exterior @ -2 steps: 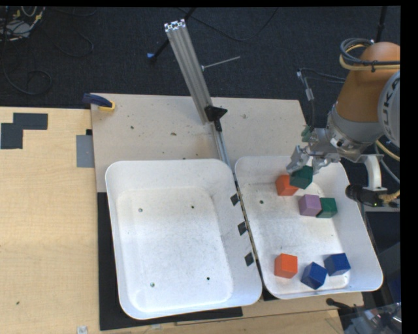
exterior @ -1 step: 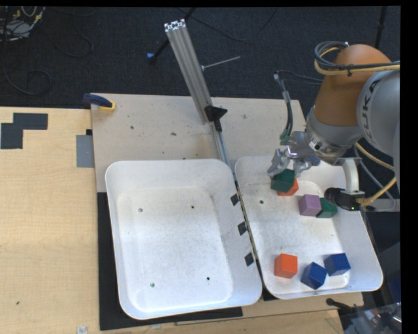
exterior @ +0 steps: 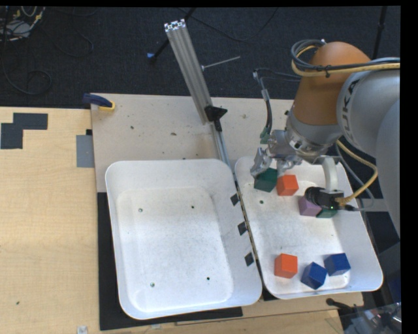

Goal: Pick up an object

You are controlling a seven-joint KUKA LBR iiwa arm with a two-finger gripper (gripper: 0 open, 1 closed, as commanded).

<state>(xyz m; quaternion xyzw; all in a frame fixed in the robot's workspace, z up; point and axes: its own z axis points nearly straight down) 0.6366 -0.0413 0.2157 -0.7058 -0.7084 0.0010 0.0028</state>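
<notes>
The two-finger gripper hangs over the upper left corner of the right-hand shallow white bin, a little right of the frame's centre. It is carried by the grey arm with its orange band, which comes in from the upper right. From this slant it cannot be told whether the pincer is released or clenched.

Directly below it sits a dark green cube, so close that touching and grasping cannot be told apart. Just beside that cube, to its right, is an orange cube. Further right, toward the bin's right side, lies a purple cube. Near the bin's lower edge are a second orange cube, a blue cube turned on the slant and another blue cube just right of it.

The left-hand shallow white bin takes up the lower centre of the frame, its floor flecked with dark specks. Small black clips line the seam between the two bins. Both bins rest on a black mat laid over a speckled pale plywood board.

To the left stretches a lighter wood-grain tabletop marked with dark rectangular patches. A blue-and-yellow clamp grips the board's upper left corner. A ribbed aluminium bar slants from the top centre down toward the gap between the bins. Dark carpet runs across the top of the frame, with loose cables in the upper left
</notes>
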